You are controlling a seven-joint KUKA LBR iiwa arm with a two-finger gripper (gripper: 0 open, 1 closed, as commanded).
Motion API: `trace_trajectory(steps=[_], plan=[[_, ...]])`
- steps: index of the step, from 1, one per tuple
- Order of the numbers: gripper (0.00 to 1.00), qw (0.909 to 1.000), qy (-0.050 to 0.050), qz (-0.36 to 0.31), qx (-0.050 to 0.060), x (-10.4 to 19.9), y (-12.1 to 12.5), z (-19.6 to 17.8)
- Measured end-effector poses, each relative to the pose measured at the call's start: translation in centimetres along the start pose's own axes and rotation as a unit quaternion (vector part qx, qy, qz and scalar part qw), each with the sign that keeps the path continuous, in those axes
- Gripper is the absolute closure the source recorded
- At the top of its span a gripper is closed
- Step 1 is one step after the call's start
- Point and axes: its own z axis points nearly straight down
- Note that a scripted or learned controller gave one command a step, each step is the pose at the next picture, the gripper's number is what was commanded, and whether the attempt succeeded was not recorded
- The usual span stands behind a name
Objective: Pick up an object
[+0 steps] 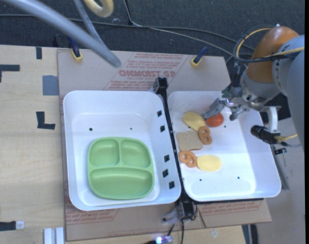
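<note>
Reaching in from three o'clock, the arm (276, 60) hangs its gripper (223, 111), fingers spread wide, over the red piece (214, 120).

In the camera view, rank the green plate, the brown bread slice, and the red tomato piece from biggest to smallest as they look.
1. green plate
2. brown bread slice
3. red tomato piece, partly hidden by the gripper, so its full size is unsure.

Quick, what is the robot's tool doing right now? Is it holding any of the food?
Tool: hangs over the right bin, by the red piece; open or shut cannot be told, and no grip on food shows.
</note>
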Motion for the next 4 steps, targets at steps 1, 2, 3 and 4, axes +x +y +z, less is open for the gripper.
trace_trajectory(steps=[1,2,3,4], plan=[[0.00,1.0000,-0.001,0.000,-0.004,0.0,0.1,5.1],[1.00,1.0000,-0.001,-0.001,-0.005,0.1,0.3,3.7],[1.00,1.0000,0.000,0.000,-0.005,-0.8,0.3,-2.1],[1.00,1.0000,0.000,0.000,-0.004,-0.4,0.1,-6.4]])
